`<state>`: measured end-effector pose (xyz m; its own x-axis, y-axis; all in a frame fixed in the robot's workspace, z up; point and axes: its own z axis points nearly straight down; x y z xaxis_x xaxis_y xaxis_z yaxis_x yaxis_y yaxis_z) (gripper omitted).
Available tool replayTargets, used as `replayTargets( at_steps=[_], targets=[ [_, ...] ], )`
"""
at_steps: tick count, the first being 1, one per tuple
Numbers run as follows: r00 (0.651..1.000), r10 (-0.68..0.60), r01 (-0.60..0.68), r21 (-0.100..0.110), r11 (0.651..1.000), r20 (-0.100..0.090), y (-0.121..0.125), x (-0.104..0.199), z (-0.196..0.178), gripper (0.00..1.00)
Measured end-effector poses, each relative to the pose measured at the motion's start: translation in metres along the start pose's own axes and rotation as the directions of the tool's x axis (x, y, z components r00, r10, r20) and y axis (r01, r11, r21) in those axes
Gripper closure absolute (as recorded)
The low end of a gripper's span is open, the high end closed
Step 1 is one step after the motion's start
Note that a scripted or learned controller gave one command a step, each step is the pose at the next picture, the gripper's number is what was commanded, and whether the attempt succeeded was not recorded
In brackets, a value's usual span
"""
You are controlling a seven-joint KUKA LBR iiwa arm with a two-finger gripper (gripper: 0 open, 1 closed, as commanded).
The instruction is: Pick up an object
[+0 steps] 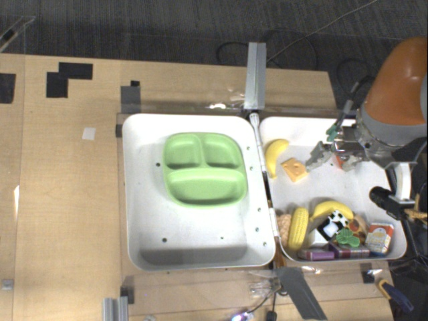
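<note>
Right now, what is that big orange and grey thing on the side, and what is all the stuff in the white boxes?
That is a robot arm, and it reaches in from the right. The picture comes from one camera fixed above the bench, looking down at a slant. At the arm's end is a gripper, a claw with two fingers. It hangs over the right bin, beside a small orange cheese wedge. I see nothing between its fingers, so it holds nothing. A yellow banana lies nearby, and toy food is piled along the bin's near edge, including a corn cob. The left bin holds a green divided plate.
</note>
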<state>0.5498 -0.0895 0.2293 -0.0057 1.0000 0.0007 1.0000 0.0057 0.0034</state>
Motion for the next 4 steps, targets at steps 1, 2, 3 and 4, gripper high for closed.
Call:
replayTargets(
  at_steps=[1,2,3,4],
  targets=[
    [1.000,-0.009,0.009,0.001,1.000,0.000,0.040,0.007,0.115,0.00],
    [1.000,-0.002,0.002,-0.008,1.000,0.000,0.048,0.003,0.139,0.00],
    [1.000,-0.002,0.002,-0.016,1.000,-0.002,0.051,0.005,0.127,1.00],
    [1.000,-0.002,0.002,-0.016,1.000,-0.002,0.051,0.005,0.127,0.00]
  ],
)
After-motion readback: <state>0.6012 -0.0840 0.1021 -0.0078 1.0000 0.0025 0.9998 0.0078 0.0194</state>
